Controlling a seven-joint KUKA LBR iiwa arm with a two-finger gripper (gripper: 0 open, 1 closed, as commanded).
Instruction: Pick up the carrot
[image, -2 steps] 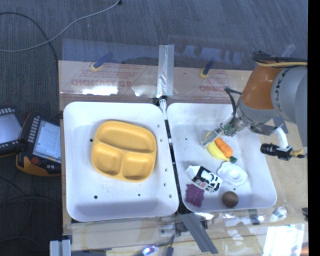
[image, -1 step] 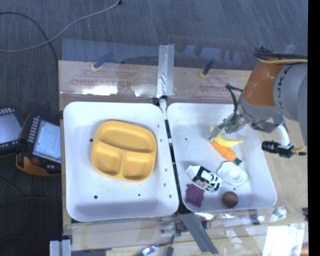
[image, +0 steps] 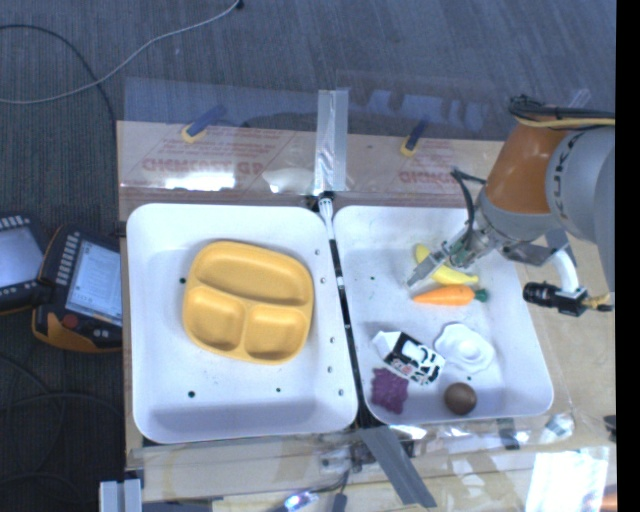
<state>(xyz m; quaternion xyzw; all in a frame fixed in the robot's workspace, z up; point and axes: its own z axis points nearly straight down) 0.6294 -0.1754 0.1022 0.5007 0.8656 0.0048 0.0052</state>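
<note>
1. Puts the carrot (image: 443, 295) flat on the floor of the right bin (image: 520, 330), about mid-bin and towards the far half, not lifted at all.
2. Places the gripper (image: 426, 272) low over that bin, slanting down and left from the wrist, tip just beside the far-left end of the carrot and across a yellow piece (image: 458, 273) that lies just far of it.
3. Cannot tell how wide the claw stands, nor whether it touches anything; sees nothing of the carrot held in it.
4. Judges the task as early: approach more or less made, grasp and lift both left to do.
5. Reads the long axis of the carrot as running left to right, roughly parallel with the near rim of the bin.
6. Finds the green top at the right end and the orange body tapering towards the left, so points left, at the divider between the bins.
7. Suggests closing across the short width, that is, near to far, at mid-body; risks catching the yellow piece instead, close as it is.
8. Leaves alone the carton (image: 412, 358), white cup (image: 466, 348), purple item (image: 388, 390) and brown ball (image: 460, 398) at the near side, and the yellow tray (image: 245, 300) in the left bin (image: 150, 330).
</note>
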